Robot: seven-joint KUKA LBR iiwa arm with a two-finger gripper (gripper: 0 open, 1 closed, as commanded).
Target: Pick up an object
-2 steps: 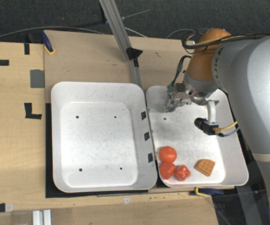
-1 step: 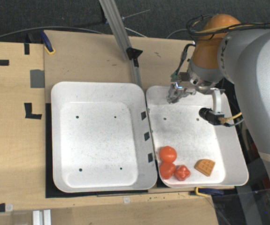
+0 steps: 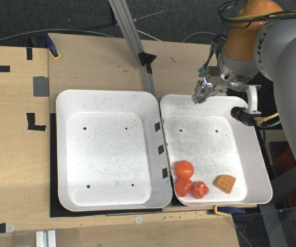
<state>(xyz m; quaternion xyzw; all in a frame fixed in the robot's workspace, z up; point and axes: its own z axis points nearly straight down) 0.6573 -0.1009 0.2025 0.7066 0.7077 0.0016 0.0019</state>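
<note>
Gripper (image 3: 203, 94) over far rim of right bin (image 3: 250, 153); jaws' state unclear. Red balls (image 3: 184, 169), biscuit (image 3: 224, 183) lie at near edge, well apart from jaws.

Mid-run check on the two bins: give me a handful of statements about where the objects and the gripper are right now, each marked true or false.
1. The red objects lie in the right bin. True.
2. The tan waffle-like piece sits in the left bin. False: it lies in the right bin, near its front edge.
3. The gripper is over the far rim of the right bin. True.
4. The gripper is right above the red objects. False: they lie at the bin's near end, well apart from it.
5. The tan piece lies to the right of the red objects in the camera view. True.
</note>
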